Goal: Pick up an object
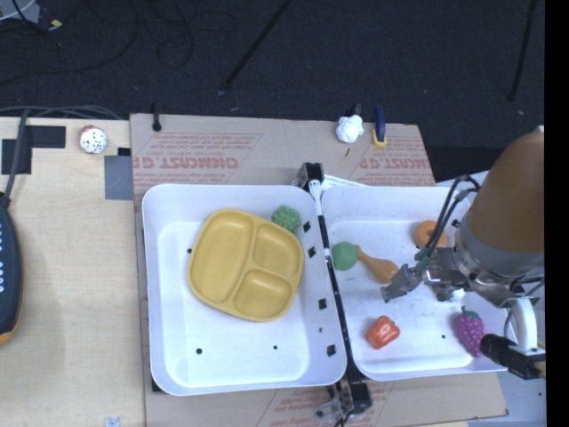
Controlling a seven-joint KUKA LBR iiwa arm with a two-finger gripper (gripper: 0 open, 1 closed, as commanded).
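1. The arm (511, 212) reaches over the right bin (391, 210).
2. A yellow plate (246, 263) lies in the left bin (169, 327).
3. The end effector (402, 285) (finger state cannot be told) hangs just beside a carrot (372, 261).
4. A red pepper (382, 332) lies below it; purple grapes (469, 329) lie to the right.

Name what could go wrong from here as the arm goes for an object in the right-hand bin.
1. The gripper hangs between the orange drumstick-shaped toy and the red pepper, centred over neither; closing here may catch nothing.
2. The drumstick lies touching a green ball near the divider; a push could roll the ball off or wedge both against the wall.
3. The purple grapes sit close under the arm's wrist and could get knocked.
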